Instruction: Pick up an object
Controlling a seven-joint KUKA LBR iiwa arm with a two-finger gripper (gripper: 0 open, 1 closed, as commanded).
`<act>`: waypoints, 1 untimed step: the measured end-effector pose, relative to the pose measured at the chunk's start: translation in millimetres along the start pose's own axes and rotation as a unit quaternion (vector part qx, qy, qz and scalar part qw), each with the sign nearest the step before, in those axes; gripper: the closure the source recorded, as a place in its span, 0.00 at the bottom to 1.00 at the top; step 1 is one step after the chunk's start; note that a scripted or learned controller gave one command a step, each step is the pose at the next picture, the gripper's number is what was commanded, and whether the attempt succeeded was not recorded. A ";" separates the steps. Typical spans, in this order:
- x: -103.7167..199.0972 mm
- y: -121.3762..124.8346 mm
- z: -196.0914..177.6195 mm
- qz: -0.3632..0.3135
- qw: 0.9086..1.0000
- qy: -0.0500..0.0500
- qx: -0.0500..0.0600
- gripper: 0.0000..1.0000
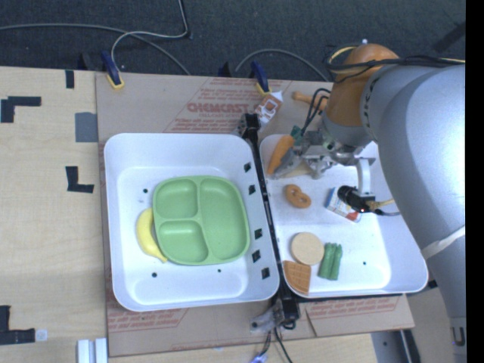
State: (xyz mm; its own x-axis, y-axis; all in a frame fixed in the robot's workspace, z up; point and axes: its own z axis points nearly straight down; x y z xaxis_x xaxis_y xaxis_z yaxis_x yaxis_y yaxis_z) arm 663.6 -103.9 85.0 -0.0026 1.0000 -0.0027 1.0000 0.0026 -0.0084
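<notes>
Hidden: my arm (423,150) covers the right bin's (378,282) far right corner; the banana (147,237) is half tucked under the green divided plate (202,220) in the left bin (121,203).
My gripper (306,161): low over the right bin's far end, just beside the carrot (280,151); I cannot tell its state, the parts blur together.
Writing: red print on the cardboard (204,112) reads roughly "CHEMCAST"; a small carton's (268,107) label is unreadable.
Around: pretzel-like piece (297,196), round cracker (307,248), green bundle (330,261), waffle-like wedge (298,277), small blue-and-red packet (340,203).
</notes>
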 end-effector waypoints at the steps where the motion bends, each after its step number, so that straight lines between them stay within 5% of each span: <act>1: 4.2 -60.8 -0.5 0.001 1.000 0.001 -0.004 0.00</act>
